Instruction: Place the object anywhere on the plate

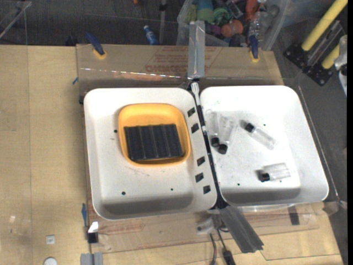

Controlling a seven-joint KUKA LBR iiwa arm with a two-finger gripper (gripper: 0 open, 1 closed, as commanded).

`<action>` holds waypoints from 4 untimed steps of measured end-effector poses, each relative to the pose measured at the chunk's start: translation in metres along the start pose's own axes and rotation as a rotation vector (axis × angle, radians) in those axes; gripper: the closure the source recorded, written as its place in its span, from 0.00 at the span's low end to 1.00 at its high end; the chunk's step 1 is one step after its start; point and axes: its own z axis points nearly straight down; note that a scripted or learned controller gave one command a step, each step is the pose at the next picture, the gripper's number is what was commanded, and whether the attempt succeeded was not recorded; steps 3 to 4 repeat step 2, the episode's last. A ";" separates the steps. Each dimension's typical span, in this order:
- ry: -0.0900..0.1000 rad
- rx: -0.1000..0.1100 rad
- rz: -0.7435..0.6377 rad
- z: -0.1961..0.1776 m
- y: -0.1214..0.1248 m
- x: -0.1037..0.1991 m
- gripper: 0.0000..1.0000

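An orange square plate (128,116) lies in the left bin (105,181), and a dark ribbed rectangular object (153,142) rests flat on it, a little toward the plate's near side. In the right bin (287,109) lie three clear small vials with black caps: one near the divider (220,130), one in the middle (258,134), and one toward the near side (273,173).
A row of black tabs runs along the divider (199,142) between the two bins. A clear tub of colourful toys (231,7) stands behind the bench. Blue clamps (98,47) hold the back panel.
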 end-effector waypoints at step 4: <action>0.000 -0.001 -0.173 -0.001 0.000 0.000 1.00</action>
